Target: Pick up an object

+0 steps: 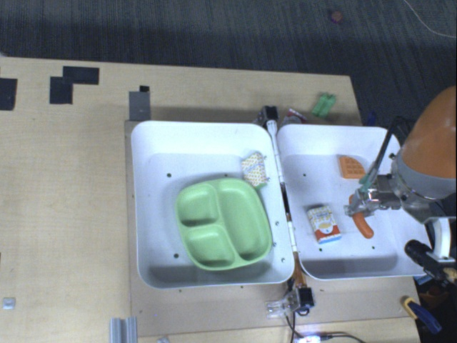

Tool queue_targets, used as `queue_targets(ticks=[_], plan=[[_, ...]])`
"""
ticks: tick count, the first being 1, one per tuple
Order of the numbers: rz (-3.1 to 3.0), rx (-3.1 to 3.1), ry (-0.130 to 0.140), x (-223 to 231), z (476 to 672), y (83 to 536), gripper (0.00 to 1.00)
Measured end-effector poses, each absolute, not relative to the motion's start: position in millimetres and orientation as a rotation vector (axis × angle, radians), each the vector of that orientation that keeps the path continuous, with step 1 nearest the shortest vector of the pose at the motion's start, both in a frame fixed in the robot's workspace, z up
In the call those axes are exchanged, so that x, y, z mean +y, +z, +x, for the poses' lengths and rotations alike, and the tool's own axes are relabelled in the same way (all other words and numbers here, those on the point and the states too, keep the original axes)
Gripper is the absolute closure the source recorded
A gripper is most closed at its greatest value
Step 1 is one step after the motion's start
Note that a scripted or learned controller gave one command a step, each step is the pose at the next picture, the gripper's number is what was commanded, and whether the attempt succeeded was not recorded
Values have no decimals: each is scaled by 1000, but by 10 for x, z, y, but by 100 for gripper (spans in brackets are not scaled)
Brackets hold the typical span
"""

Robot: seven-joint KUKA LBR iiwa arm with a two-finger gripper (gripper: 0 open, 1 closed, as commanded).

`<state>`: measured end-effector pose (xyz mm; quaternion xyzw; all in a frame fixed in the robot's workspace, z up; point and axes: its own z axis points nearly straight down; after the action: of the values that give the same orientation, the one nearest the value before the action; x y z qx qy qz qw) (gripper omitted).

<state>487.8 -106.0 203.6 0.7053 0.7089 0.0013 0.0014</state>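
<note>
The right bin (314,263) holds a small white, red and blue carton (323,223), an orange waffle-like piece (350,167) and an orange-red sausage-shaped item (364,226). My gripper (362,204) hangs low over the right bin, directly above the upper end of the sausage and just right of the carton. In the left bin (153,263) lie a green divided plate (224,222) and a small patterned packet (253,168) at the plate's upper right corner.
A green object (323,105) lies on the bench behind the right bin. A central divider (280,184) separates the bins. Cables and clips sit at the front edge (296,302). The arm's orange band (432,145) covers the right bin's far side.
</note>
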Motion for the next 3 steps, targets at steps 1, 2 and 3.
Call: queue_targets(ticks=[1,2,3], plan=[[2216,2223,4,-1126,4874,2032,100],[2217,2223,3,-1216,4970,1991,100],[2214,2226,4,-1074,5071,2001,100]])
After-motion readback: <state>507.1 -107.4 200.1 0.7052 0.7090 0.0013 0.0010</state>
